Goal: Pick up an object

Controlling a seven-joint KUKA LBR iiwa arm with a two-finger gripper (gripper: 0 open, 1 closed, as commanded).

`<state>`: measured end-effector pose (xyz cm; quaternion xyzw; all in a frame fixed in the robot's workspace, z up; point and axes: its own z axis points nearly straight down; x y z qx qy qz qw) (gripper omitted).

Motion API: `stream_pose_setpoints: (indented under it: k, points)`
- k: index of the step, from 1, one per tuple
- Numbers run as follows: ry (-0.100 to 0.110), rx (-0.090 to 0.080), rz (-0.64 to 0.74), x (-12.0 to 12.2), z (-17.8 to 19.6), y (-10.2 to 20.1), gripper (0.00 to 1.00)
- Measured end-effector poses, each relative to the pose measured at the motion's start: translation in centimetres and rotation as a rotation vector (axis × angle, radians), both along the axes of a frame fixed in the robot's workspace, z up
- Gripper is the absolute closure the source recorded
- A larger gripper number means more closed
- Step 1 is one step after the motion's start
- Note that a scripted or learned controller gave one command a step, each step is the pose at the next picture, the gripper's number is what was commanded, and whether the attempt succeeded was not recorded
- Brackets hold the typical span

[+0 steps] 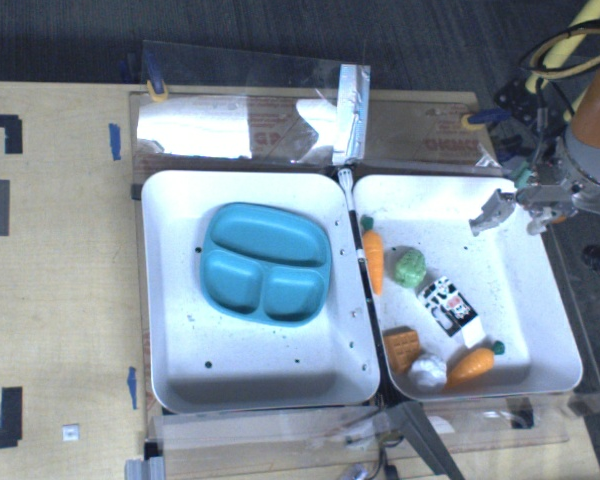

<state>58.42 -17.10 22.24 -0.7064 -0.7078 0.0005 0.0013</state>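
Two white bins are noted. The left bin point(170, 368) holds one blue divided tray point(265, 261) at its centre, with bare floor along every wall. The right bin point(550, 353) holds two toy carrots, one point(373, 258) against the left wall, one point(472, 363) near the front edge, plus one green lump point(410, 267), one black-and-white carton point(450, 308) and one orange block point(402, 346). The gripper point(515, 211) is seen spread, holding nothing, over the bare back right corner.
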Motion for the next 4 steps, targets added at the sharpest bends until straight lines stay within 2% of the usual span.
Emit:
stream_pose_setpoints:
  k: [1, 2, 3, 4]
  points:
    - [-0.005, 0.0, 0.18, -5.3, -11.2, 3.5, 0.0]
    - [-0.005, -0.002, 0.288, -5.3, -13.5, 5.6, 0.0]
    - [-0.013, -0.002, 0.288, -5.0, -12.6, 5.6, 1.0]
    - [-0.008, 0.0, 0.235, -1.4, -1.3, 12.4, 1.0]
